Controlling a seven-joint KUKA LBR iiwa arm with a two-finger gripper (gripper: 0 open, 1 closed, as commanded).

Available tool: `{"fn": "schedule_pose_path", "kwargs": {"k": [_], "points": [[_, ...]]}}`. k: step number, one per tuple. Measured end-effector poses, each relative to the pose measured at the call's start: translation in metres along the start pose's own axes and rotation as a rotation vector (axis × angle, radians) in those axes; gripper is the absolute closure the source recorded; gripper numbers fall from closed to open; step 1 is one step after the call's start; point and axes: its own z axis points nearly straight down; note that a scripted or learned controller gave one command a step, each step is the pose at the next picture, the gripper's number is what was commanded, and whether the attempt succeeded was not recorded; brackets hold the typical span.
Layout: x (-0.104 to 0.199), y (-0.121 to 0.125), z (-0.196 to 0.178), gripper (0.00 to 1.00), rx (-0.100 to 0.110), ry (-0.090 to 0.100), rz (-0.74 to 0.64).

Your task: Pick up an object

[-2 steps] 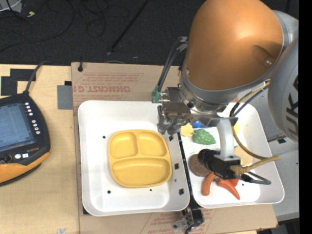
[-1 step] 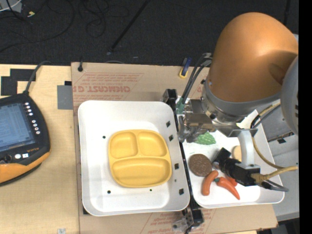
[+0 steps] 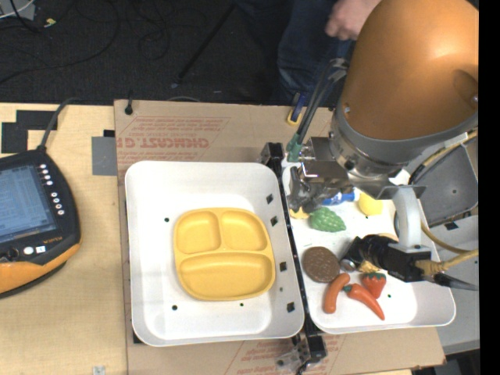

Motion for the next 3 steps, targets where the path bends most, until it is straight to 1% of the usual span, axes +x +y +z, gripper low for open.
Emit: {"fn": "schedule_pose_path", "kwargs": {"k": [1,2,3], "points": [[-0.041,-0.001,0.031,1.00,0.007,-0.003,0.004],[0.067,-0.002,0.051,1.00,0.008,0.000,-0.010],[0.011,0.000,0.019,1.00,0.001,-0.002,0.005]]}}
